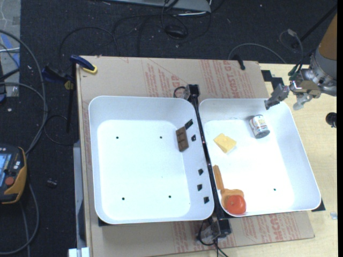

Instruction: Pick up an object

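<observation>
Gleaming cylindrical can point(259, 126) beside yellow wedge point(225, 142).

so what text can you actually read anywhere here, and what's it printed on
Red lettering on the cardboard sheet under the bins, along its top and bottom edges: reversed and too blurred to read.
Label on the small can in the right bin: too small to read.
Screen of the yellow handheld device at the left edge: nothing legible.
No text can be quoted with confidence.
</observation>
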`<state>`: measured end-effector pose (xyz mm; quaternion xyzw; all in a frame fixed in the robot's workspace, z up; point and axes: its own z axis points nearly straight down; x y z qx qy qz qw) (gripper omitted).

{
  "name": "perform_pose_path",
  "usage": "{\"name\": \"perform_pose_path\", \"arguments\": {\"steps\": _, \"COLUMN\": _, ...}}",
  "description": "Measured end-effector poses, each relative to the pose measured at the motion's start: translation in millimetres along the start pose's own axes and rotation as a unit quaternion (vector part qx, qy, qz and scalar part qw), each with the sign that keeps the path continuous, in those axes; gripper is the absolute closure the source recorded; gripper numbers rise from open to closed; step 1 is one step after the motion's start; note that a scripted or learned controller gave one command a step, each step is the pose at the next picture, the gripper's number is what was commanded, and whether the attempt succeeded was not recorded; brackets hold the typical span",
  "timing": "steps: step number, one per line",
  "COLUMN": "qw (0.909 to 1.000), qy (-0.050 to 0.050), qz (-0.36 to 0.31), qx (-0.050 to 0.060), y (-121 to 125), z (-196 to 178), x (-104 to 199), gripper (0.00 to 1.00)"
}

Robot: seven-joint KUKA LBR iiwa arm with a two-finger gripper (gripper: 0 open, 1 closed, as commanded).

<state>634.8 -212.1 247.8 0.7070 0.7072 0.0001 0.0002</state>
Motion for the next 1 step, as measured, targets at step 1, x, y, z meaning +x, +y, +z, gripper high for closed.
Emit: {"name": "perform_pose_path", "arguments": {"steps": 1, "qw": 1.0, "qy": 0.0, "qz": 0.0, "qx": 0.0, "y": 0.2, "z": -10.3, "x": 0.1, "gripper": 1.0}}
